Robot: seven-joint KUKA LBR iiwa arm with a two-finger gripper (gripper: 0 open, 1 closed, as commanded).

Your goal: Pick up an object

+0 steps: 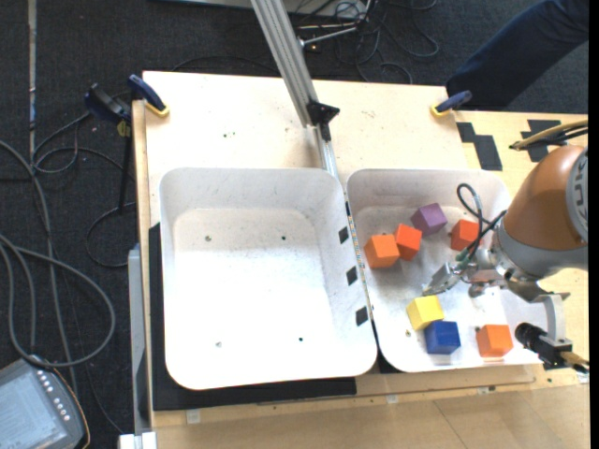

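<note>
At the very front of the right-hand shallow white plastic bin, nearest the camera, lie a dark blue cube and, just right of it, an orange cube against the front rim. Just behind the blue cube and touching it sits a small yellow cube. The metal two-finger gripper hangs low inside this bin, just behind and to the right of the yellow cube, its tip pointing left; whether its jaws are open or closed cannot be told at this size, and no block can be seen between them. Outward from the gripper, two orange cubes sit side by side near the bin's middle, a purple cube lies behind them, and a red-orange cube rests to the right, partly behind a black cable loop. The grey arm with an orange band reaches in from the right. The left-hand white bin sits alongside, touching the right one. Judging by this, the pick is not yet done: every block rests on the bin floor, and closing on one, likely the yellow, and lifting remain.
</note>
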